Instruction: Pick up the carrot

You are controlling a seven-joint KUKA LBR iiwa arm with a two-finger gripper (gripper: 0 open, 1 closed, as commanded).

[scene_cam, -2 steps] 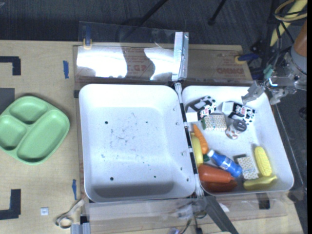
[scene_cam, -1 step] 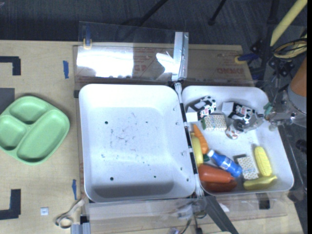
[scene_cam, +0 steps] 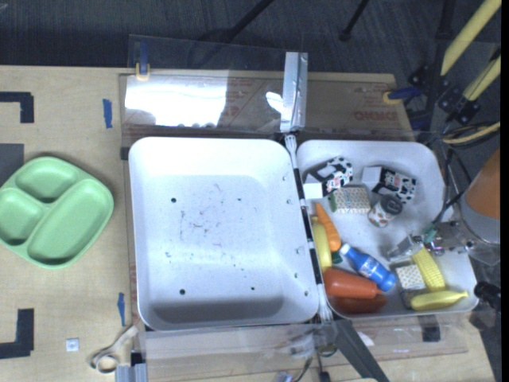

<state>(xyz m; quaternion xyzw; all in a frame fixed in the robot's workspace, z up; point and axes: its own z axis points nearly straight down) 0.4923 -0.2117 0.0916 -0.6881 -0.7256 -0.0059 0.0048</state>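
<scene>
the carrot (scene_cam: 326, 228) lies along the right bin's (scene_cam: 433, 161) left wall, beside the blue bottle (scene_cam: 371, 267); it looks light, stiff and smooth, so we'd pinch across its thick middle. the gripper (scene_cam: 433, 241) hovers near the right edge; we cannot tell its state

We see a light wooden bench (scene_cam: 71, 126) carrying two shallow white bins side by side. The left bin (scene_cam: 143, 237) sits near the middle of the bench, and the right bin (scene_cam: 433, 161) touches it along one edge. Well apart to the left lies a green divided plate (scene_cam: 52, 211), flat on the wood. Blue tape strips (scene_cam: 106, 112) and black corner marks (scene_cam: 22, 106) are stuck to the surface. Behind the bins stands a clear plastic panel (scene_cam: 207, 86), upright along the bench's far side.
</scene>
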